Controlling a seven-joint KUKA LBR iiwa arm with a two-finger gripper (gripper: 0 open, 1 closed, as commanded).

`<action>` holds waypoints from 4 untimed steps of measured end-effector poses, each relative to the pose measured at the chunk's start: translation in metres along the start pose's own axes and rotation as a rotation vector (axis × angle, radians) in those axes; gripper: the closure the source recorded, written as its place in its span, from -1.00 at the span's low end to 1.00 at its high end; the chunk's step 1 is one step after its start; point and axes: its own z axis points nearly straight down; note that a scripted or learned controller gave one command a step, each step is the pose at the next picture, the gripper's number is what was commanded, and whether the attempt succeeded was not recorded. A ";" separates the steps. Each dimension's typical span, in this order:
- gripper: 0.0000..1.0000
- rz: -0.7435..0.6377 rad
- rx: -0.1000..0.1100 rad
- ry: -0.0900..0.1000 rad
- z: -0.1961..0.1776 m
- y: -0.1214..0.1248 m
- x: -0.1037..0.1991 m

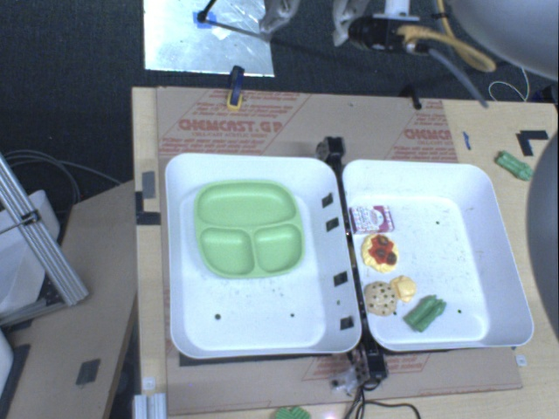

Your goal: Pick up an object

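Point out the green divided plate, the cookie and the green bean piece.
green divided plate (250, 229), camera view, on its centre ridge.
cookie (380, 298), camera view, middle of its top face.
green bean piece (424, 312), camera view, middle of its length.

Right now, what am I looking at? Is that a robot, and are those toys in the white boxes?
Yes, it is a robot's workbench, seen by one camera fixed above it and looking down at a slant. The shiny metal gripper at the top is the robot's hand, up above the bench and away from the toys.

Two shallow white bins sit side by side. The left bin holds a green tray with three sections. The right bin holds play food: a small packet, a little pizza, a cookie, a yellow piece and a green vegetable.

The robot's job is to pick one up.
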 end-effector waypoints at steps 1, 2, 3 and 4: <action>-1.00 0.000 0.003 0.000 0.007 0.000 0.051; 1.00 0.000 -0.001 -0.001 -0.005 0.001 0.049; -1.00 -0.001 0.000 -0.001 -0.005 0.001 0.049; 1.00 -0.005 -0.004 -0.001 -0.017 0.001 0.049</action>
